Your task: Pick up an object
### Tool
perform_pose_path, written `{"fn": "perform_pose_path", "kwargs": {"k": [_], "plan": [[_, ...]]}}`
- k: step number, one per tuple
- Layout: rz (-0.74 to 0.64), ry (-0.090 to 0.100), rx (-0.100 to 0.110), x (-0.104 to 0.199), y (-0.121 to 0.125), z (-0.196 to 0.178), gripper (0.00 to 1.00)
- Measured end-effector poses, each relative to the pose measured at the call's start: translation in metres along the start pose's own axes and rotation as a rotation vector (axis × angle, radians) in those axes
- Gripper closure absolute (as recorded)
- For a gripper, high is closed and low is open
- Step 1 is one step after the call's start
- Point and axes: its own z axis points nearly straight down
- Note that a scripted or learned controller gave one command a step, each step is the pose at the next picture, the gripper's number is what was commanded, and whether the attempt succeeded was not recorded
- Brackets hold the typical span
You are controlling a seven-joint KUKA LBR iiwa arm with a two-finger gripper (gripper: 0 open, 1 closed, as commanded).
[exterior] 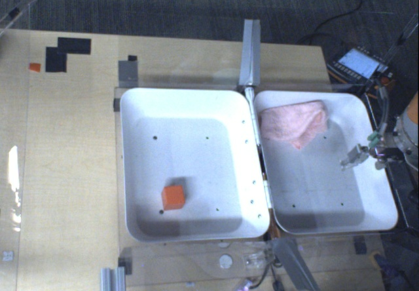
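Objects for picking are lying in both bins: an orange block (173, 197) is sitting on the floor of the left bin (131, 152), toward its near-left corner and well apart from every wall, and a pink cloth (293, 123) is lying crumpled in the right bin (366, 221), tucked toward the far-left corner beside the divider where the two bins are meeting. The block is showing a lit top face and a darker side and is casting a small shadow to its right. The cloth is spreading from the divider side toward the middle of the far wall, with one corner hanging down toward the centre of the bin floor. The gripper (360, 154) is hovering at the right side of the right bin, reaching in from the right edge, with the arm (407, 134) behind it showing a patch of orange band. It is standing well apart from the cloth and far from the block, with bare white floor beneath it. Whether the pincer is released or clenched I cannot tell, since the tips are looking small and blurred; nothing is showing between them. The wooden bench (65, 172) is bearing a few black blocks (65, 52) and a small orange marker (35, 67) near its far-left corner.
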Motion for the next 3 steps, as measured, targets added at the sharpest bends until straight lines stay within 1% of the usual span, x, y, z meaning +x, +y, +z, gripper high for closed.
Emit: {"fn": "perform_pose_path", "kwargs": {"k": [1, 2, 3], "plan": [[0.070, 0.001, 0.000, 0.043, 0.077, 0.014, 0.00], [-0.049, -0.001, -0.001, 0.043, 0.148, 0.081, 0.00], [-0.121, -0.002, -0.007, 0.042, 0.167, -0.027, 0.00]]}}
